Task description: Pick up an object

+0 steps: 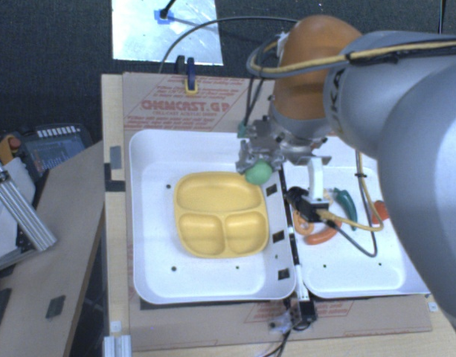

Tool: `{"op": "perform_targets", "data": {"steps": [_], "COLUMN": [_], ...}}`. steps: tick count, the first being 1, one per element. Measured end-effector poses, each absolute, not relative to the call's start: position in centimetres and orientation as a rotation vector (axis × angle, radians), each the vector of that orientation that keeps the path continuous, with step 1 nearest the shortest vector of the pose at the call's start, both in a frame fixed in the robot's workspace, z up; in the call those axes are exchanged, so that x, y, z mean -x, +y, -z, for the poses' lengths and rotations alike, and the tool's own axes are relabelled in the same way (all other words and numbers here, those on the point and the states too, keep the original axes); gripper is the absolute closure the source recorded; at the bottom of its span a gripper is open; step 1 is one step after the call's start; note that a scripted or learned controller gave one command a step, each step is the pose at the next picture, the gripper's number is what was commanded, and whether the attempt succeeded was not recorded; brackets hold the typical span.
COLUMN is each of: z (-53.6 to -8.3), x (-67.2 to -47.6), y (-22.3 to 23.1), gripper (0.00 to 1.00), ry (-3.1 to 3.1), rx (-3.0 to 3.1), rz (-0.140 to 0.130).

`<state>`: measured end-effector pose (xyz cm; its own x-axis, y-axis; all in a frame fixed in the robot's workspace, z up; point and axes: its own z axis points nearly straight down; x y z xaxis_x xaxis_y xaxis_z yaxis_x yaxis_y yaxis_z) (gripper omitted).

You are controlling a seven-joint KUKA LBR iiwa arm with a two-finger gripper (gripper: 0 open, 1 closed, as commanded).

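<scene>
Claw point(259, 163): low over the left bin point(149, 199), at the far right corner of the yellow tray point(216, 214); fingers closed around a small green ball point(258, 173), seen between them.
Task object: the green ball, at the tray's rim, beside the divider between the bins.
Step in hand: grasp made, lift apparently not begun.
Next move: judged to need a straight raise, grip unchanged, clear of tray rim and divider.
Right bin point(376, 270): orange and green items point(339, 214), untouched.
</scene>
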<state>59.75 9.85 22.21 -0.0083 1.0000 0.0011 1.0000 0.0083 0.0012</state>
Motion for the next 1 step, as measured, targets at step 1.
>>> {"op": "perform_targets", "data": {"steps": [1], "z": [-22.3], "x": [-59.73], "y": [9.6], "gripper": [0.0], "ry": [2.226], "rx": [-2.216], "rz": [-0.002]}}
